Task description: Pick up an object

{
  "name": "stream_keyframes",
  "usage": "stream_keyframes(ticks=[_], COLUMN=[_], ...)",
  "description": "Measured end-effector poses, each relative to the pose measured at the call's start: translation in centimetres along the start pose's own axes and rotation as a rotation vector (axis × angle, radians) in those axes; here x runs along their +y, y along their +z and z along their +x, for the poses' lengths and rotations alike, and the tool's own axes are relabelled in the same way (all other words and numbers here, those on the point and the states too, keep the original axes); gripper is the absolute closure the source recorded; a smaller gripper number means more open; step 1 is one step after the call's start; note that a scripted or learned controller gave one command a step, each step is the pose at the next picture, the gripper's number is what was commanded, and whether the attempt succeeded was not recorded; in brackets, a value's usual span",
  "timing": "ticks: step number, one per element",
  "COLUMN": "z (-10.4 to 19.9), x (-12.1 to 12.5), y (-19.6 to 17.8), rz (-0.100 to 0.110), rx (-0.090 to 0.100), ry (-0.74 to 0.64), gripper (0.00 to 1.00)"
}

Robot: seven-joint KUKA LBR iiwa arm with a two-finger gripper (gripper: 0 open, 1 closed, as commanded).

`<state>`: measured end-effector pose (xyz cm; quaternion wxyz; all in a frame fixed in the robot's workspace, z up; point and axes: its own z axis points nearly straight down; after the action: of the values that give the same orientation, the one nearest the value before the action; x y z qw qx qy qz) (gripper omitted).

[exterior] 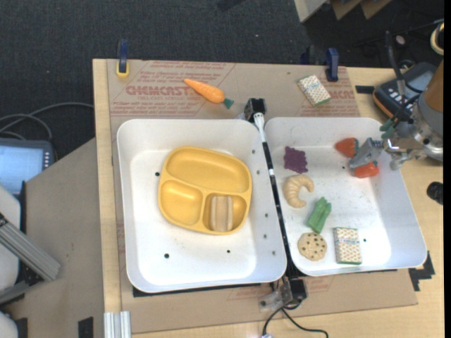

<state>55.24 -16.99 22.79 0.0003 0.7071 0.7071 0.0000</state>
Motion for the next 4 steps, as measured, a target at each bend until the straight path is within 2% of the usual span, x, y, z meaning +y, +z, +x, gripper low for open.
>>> stream_keyframes(ticks=[1,2,3,4], z=[2.8,7.0,6.7,5.2], x=[-4.7,-7.5,-1.4,5.3], y=[10.1,14.5,14.3,14.3], rz=[0.012,0.005,-0.005,-0.006], rx=[0.005,0.003,-0.001,-0.002], ry=[0.001,-0.002,-0.003,-0.003], gripper=[0.00,0.00,0.00,0.00])
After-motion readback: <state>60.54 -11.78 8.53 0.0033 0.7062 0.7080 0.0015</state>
